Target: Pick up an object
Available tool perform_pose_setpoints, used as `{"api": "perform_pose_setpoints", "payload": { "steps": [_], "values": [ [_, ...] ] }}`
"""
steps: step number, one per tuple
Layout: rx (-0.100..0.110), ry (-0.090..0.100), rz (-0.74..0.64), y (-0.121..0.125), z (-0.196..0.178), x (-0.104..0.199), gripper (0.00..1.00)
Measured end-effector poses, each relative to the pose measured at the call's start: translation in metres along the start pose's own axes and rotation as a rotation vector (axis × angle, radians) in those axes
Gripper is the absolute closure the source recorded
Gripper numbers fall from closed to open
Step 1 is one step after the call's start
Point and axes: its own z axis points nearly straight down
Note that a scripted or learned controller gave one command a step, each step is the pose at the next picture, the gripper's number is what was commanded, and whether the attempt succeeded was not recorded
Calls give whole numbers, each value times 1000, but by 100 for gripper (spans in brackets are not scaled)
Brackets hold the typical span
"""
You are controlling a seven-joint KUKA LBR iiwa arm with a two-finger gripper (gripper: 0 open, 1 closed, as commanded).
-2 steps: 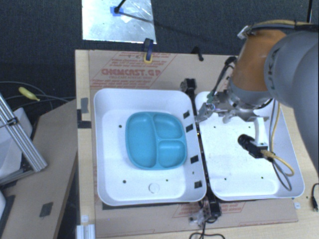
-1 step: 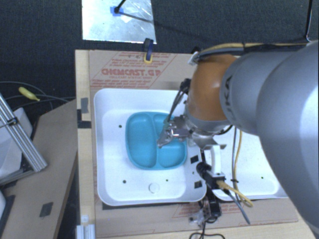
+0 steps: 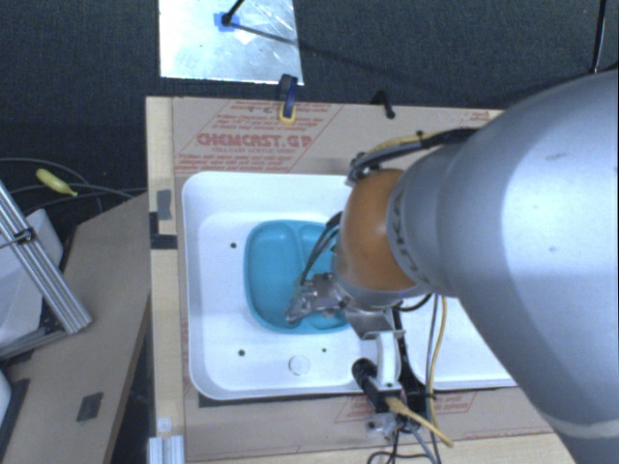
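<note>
Gripper (image 3: pixel 308 304): down in the white bin (image 3: pixel 208 259) on the blue dish (image 3: pixel 276 264), grip state untold; you should confirm a rim hold before lifting.

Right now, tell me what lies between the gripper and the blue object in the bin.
Nothing. In the camera view the gripper is down at the blue object, overlapping its lower right part; actual contact cannot be told.

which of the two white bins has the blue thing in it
The left white bin: a blue bowl-like object lies in it under the gripper. The right bin is mostly hidden by the arm.
</note>
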Motion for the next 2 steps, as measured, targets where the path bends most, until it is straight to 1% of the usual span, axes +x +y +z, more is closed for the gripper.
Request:
{"api": "perform_pose_setpoints", "payload": {
  "steps": [1, 2],
  "values": [
    [4, -2, -3, 108, 12, 19, 0],
    [17, 4, -7, 102, 0, 21, 100]
  ]
}}
